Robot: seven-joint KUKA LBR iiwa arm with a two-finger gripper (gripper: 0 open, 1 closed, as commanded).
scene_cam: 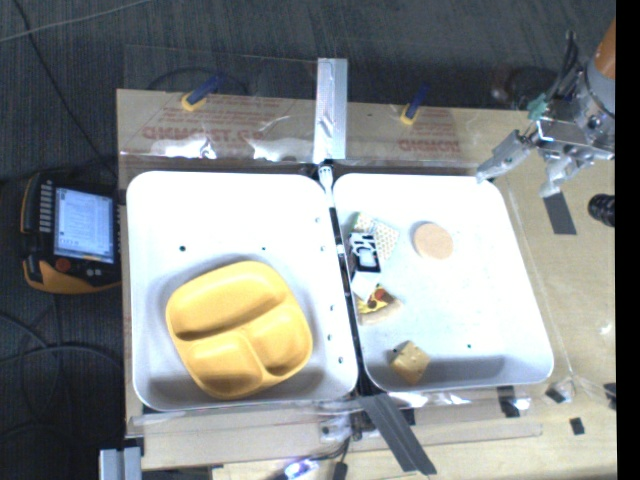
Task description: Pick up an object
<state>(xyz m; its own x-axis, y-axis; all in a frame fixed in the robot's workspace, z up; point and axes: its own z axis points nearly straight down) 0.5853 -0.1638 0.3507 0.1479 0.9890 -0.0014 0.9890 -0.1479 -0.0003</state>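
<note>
The yellow divided tray [238,326] lies nearest the camera, flat in the lower half of the left bin [160,203], tilted slightly out of line with the bin walls. The right bin [500,298] sits directly beside the left bin; the two share a dark central seam.

Contents of the right bin:
- A tan lumpy object [409,360] rests near the front wall, left of centre.
- A small yellow-and-red item [376,301] lies just beside the central seam.
- A black-and-white printed item [366,248] lies above it, also against the seam, touching a pale speckled piece [385,236].
- A round peach-coloured disc [433,240] lies flat in the upper middle, apart from the other items.

The gripper [535,173] hangs above the worktop [585,298] beyond the upper right corner of the right bin, outside its rim. Its jaws stand spread apart with nothing between them. A handheld controller with a lit screen [75,230] rests on the dark floor, left of the left bin.
</note>
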